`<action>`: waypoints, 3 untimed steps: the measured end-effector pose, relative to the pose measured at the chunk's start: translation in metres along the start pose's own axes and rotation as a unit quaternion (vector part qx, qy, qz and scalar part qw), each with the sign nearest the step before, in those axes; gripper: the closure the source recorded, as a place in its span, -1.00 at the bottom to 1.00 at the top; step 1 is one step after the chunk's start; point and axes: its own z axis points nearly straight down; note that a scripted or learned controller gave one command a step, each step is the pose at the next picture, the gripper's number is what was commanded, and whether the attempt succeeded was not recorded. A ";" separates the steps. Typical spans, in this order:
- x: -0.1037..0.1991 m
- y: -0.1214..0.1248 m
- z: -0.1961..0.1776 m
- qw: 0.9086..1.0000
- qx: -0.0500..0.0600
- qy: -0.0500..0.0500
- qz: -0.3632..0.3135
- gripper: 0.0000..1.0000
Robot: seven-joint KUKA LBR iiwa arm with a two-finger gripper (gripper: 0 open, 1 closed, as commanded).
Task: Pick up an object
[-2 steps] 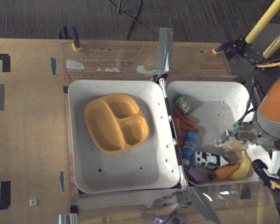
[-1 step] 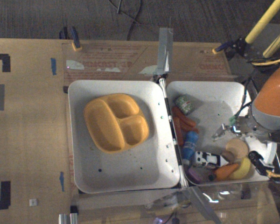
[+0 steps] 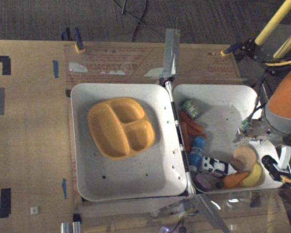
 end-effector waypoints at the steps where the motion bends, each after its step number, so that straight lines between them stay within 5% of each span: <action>1: 0.004 0.001 0.000 1.000 0.001 0.003 -0.002 -1.00; 2: -0.009 0.002 -0.228 1.000 0.002 -0.006 0.030 -1.00; 3: 0.075 0.014 -0.073 1.000 0.004 -0.005 -0.012 -1.00</action>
